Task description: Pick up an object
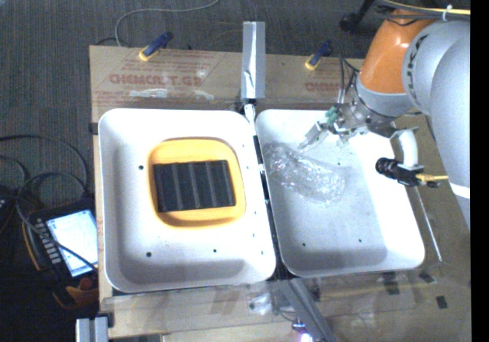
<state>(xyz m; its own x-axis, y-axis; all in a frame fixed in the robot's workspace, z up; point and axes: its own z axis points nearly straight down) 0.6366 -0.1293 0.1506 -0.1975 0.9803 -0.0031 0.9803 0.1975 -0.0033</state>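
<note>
Nearest, left bin: held a yellow tray with a dark ribbed insert. Right bin: held a crumpled clear plastic bag, lying just below and left of the claw, seemingly apart from it. Couldn't tell if the claw was open or closed, too small. Farther back, faint red "CHEMCELL"-ish lettering on the cardboard over the bench, not fully readable.

Big rounded pale-grey KUKA arm here, smooth glossy shell, with a bright orange band curving above the wrist. Below it, a cluster of thin silver metal gripper parts with small green bits.
</note>
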